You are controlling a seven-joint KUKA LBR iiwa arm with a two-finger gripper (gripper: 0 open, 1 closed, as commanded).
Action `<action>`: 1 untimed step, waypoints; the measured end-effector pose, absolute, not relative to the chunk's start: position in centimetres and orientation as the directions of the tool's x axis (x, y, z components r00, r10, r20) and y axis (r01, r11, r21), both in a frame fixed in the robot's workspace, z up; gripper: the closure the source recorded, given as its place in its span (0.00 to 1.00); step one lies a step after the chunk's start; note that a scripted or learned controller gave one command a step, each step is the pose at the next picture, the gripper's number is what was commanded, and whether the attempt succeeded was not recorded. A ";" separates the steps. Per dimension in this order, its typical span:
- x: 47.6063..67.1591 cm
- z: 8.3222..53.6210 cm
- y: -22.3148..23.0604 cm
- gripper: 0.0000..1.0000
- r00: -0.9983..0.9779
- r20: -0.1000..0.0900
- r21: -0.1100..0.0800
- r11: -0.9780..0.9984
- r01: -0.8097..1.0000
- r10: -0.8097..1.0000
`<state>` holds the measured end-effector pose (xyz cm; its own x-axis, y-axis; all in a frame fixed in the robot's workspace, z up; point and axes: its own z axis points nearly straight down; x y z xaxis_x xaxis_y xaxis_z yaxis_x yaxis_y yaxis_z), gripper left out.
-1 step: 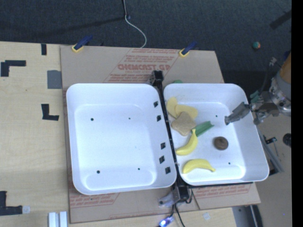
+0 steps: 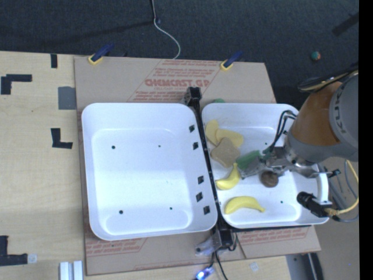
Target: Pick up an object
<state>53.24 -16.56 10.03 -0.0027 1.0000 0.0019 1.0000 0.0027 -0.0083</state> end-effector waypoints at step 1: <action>66.6 8.4 -14.7 0.00 -0.008 -0.002 0.010 0.008 1.000 1.000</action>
